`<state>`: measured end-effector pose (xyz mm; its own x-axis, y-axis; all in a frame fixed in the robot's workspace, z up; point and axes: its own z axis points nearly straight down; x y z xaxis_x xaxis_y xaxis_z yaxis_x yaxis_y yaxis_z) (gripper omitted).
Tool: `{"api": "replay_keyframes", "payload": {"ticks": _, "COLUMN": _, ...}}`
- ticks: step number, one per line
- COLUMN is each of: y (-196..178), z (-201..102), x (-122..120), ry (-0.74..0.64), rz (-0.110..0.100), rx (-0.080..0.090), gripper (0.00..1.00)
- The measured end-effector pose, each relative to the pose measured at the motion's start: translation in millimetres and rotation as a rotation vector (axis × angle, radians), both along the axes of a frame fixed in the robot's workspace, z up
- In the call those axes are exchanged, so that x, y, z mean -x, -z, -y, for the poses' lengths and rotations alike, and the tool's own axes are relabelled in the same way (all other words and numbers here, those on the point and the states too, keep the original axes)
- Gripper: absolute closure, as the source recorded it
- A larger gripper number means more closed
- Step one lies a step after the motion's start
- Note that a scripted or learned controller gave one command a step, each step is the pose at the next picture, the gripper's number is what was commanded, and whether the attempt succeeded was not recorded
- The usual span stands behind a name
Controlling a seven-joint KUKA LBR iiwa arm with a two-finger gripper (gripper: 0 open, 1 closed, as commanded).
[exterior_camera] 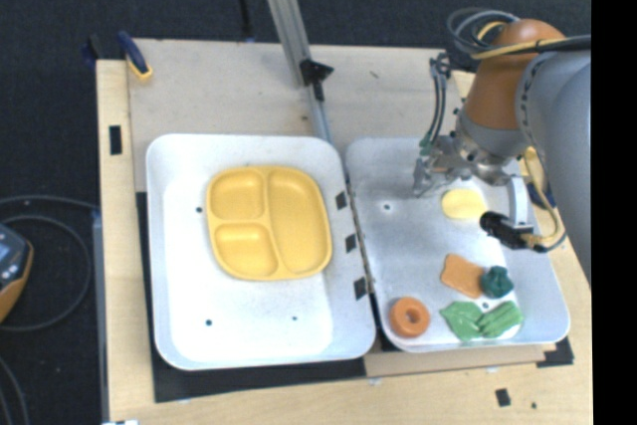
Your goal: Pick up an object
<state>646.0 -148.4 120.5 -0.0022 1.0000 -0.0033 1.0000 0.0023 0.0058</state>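
Note:
My gripper (430, 176) hangs low over the back of the right bin (398, 244), under the orange band of the arm (498, 95). A pale yellow round object (463, 204) lies just to its right, close by but apart from it. Toward the bin's front lie an orange wedge (460, 274), a dark green lump (496, 282), a light green leafy piece (482, 320) and an orange ring (409, 317). I see nothing held in the gripper.
The left bin (179, 314) holds a yellow divided plate (269, 221). A metal pole (289, 15) slants up from the bench behind the bins. A black part with cables (508, 231) hangs off the arm above the right bin's right side.

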Motion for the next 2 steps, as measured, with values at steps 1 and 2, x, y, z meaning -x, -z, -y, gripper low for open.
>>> {"api": "replay_keyframes", "payload": {"ticks": 1, "y": -58.9, "z": 0.8, "x": -11.1, "ry": -0.001, "rz": 0.002, "rx": -0.001, "gripper": 1.00}}
{"api": "replay_keyframes", "payload": {"ticks": 2, "y": -103.3, "z": 2.4, "x": -12.0, "ry": -0.003, "rz": 0.001, "rx": -0.002, "gripper": 1.00}}
